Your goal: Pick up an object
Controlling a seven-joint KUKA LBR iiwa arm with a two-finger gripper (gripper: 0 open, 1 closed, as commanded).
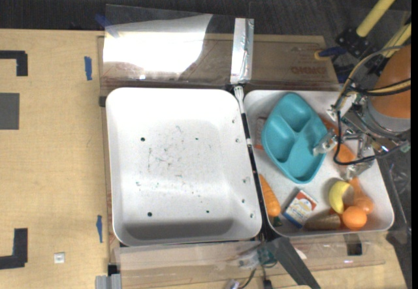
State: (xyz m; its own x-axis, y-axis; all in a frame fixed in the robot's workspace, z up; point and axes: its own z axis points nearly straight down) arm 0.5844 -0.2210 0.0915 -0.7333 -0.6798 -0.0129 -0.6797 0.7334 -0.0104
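The right bin (385, 212) holds a teal divided plate (292, 137), tilted against the bin's left side. Along that side below it lies a carrot (269, 197). Toward the front sit a small printed carton (300, 208), a yellow banana-like piece (337, 195), an orange ball (354, 217) and a brown piece (322, 221). My gripper (334, 145) hangs low over the right bin, at the plate's right edge. Another orange item (344, 151) lies right beside it, partly hidden by cables.
The left white bin (176, 157) stands beside the right one, a thin wall between them. Behind the bins lies a shiny plastic sheet (157, 46). The arm's orange band (397, 85) and looping cables (366, 72) hang over the right bin's far right side.
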